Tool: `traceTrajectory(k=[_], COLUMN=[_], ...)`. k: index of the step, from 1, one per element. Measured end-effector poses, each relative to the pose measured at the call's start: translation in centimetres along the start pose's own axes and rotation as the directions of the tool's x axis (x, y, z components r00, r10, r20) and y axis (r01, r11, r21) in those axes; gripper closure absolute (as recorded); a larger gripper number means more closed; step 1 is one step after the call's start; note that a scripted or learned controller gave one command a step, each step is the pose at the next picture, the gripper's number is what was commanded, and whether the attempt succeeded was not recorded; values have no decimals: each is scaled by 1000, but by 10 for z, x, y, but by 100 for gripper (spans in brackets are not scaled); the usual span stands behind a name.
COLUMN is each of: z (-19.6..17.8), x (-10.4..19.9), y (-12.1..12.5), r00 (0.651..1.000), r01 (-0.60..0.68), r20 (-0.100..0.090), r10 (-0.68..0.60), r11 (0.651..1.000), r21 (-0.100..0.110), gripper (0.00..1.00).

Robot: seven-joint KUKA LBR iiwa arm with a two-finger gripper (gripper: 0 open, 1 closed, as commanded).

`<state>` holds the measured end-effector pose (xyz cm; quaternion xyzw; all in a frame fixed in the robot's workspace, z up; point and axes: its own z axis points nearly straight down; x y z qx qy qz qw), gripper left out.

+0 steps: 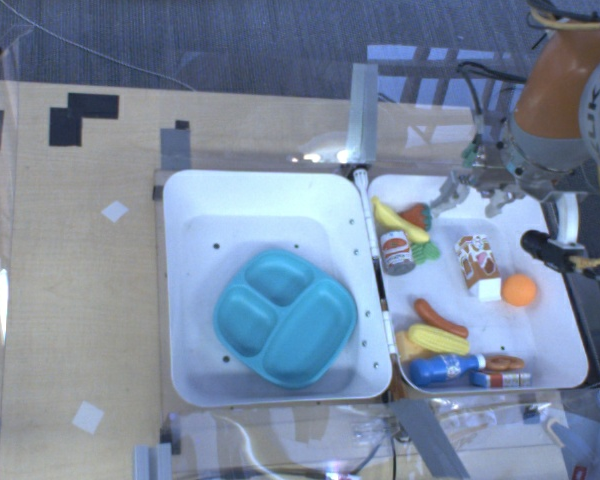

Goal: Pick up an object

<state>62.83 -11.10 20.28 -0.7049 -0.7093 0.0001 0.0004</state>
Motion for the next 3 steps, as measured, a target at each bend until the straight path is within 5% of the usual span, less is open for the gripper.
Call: traceTrajectory(k=[1, 2, 3], z=[110, 103, 2], x=[-78, -78, -14], y=[-17, -16, 1], r00=[1000, 1000, 994], r01=[20, 22, -113], r20=[0, -1, 0], r10=[-20, -22, 113], r11=[1000, 1000, 994], r21=[-3, -3, -1], gripper=[0, 100, 100])
